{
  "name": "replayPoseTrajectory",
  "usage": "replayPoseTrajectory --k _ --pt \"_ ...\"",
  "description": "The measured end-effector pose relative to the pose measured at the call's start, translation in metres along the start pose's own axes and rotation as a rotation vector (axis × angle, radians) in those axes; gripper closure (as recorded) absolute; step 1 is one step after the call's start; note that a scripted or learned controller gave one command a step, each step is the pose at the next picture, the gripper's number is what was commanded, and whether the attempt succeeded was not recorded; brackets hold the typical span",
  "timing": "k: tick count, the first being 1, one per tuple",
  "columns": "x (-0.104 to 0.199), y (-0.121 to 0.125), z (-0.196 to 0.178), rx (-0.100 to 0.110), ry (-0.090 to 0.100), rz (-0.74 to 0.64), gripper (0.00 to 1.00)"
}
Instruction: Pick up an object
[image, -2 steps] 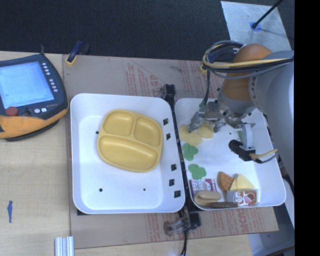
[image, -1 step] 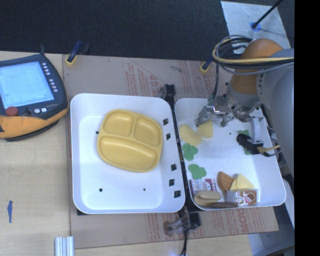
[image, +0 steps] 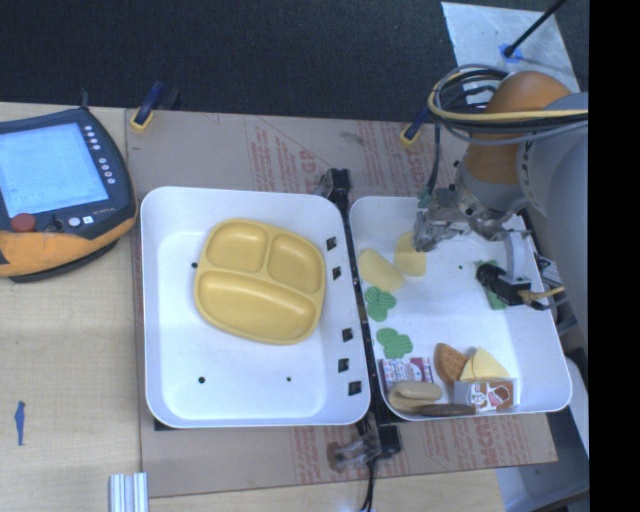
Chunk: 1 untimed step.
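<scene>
Yellow block (image: 410, 262) sits just below the claw (image: 428, 232), nr right bin's (image: 540, 375) top-left corner; touching or not, can't tell. Claw's state can't be made out. Pale wedge (image: 378, 270) lower-left of claw. Yellow tray (image: 262, 281) in left bin (image: 165, 330), far left.

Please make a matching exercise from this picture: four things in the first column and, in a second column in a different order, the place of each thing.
Things:
1. yellow divided plate
2. gripper
3. small carton
4. control tablet

Places:
A. far end of the right bin, above a yellow piece
B. on the bench, left of both bins
C. near right corner of the right bin
D. in the left bin

Pairs: 1-D, 2-A, 3-C, 4-B
</scene>
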<state>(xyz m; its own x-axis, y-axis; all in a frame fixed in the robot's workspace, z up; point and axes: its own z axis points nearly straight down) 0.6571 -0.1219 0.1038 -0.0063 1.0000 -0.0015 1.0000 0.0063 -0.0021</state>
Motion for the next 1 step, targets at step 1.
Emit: replayPoseTrajectory --k 1 --pt "-0.0035 -0.0523 -0.0501 0.001 0.001 0.005 1.00"
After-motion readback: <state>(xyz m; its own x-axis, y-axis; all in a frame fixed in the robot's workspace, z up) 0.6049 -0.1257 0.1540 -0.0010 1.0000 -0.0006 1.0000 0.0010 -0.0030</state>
